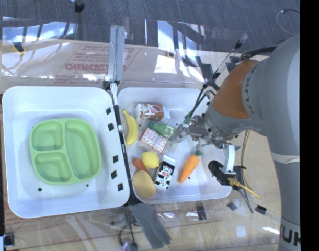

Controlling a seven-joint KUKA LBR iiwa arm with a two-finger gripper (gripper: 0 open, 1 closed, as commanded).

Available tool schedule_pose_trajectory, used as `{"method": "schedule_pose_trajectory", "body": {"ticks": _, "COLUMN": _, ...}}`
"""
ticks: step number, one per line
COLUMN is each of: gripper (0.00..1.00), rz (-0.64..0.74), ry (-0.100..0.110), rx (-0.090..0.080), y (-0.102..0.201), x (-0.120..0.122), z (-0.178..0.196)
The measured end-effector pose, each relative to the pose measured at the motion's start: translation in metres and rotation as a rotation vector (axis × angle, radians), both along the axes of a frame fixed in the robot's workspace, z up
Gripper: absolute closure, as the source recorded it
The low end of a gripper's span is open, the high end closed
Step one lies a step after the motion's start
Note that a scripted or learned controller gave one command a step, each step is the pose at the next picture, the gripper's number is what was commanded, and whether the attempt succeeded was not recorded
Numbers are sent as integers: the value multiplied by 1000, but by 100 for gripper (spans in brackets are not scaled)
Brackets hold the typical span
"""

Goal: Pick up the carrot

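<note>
The arm is showing smooth grey casings, rounded and bulky, with a broad orange band circling the link above the wrist. Thin dark cables are running along the wrist, and a yellowish cable is looping beside it. White lettering is showing on the lowest grey link. The pincer is looking dark and metallic, its details blurred.

Carrot flanked: milk carton close left, bin wall right; end effector overhead.
</note>
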State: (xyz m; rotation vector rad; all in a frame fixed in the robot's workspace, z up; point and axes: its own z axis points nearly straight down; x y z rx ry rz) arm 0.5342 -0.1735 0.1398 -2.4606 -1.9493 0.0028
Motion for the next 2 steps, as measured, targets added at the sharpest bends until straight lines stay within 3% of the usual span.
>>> {"method": "schedule_pose_trajectory", "body": {"ticks": 1, "gripper": 0, "rz": -64, "ry": 1, "rx": 1, "y": -29, "x": -41, "z": -49}}
{"method": "schedule_pose_trajectory", "body": {"ticks": 2, "gripper": 0, "rz": -75, "ry": 1, "rx": 1, "y": -22, "x": -54, "z": -48}}
